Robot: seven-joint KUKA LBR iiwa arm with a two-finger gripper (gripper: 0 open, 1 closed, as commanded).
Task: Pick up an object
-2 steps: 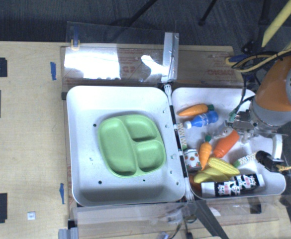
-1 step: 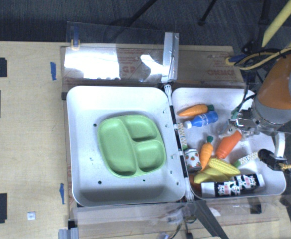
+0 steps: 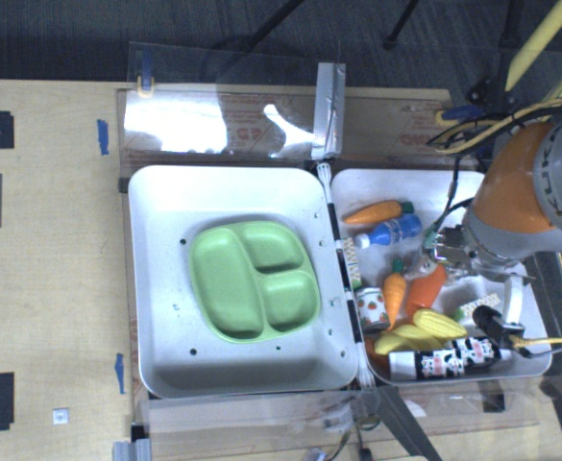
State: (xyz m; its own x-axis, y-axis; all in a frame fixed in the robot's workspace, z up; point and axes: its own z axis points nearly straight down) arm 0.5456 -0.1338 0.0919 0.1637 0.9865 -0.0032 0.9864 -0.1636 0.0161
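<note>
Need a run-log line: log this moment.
gripper: over right white bin | nearest: orange toy carrot | left white bin: green divided tray

Arm [image 3: 525, 195] runs off the pic's right edge & covers the right bin's [image 3: 396, 179] far-right corner. Gripper [image 3: 444, 251] mostly tucked under the wrist, blurry. Small can [image 3: 371, 305] by that bin's left wall: label too small to read. Pale thing [image 3: 475, 307] near its right wall part-hidden, can't ID. Bottle [image 3: 449, 361] at front wall: print illegible.
</note>
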